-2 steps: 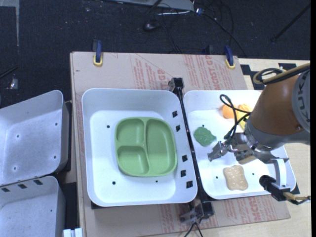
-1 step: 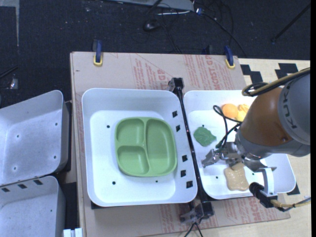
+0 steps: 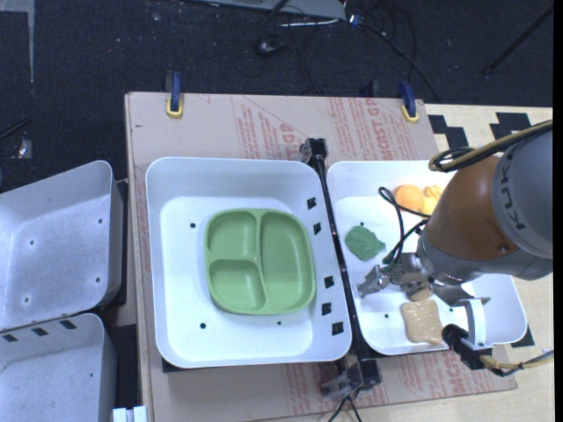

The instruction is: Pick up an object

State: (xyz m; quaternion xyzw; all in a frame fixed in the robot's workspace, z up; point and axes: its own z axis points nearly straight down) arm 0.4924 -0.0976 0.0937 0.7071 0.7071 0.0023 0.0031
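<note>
In the right-hand shallow white bin (image 3: 510,319), nearest the camera, a tan slice of toy bread (image 3: 421,321) lies flat on the floor. Just beyond and left of the bread hangs the metal two-finger gripper (image 3: 378,280), jaws spread apart with nothing between them, apart from every object. Past the gripper, toward the bin's far side, sits a small green leafy toy piece (image 3: 362,241), and farther still an orange rounded toy (image 3: 413,198), partly hidden by the arm. Left of this bin, the neighbouring white bin (image 3: 167,236) holds a pale green three-compartment plastic plate (image 3: 260,261).
</note>
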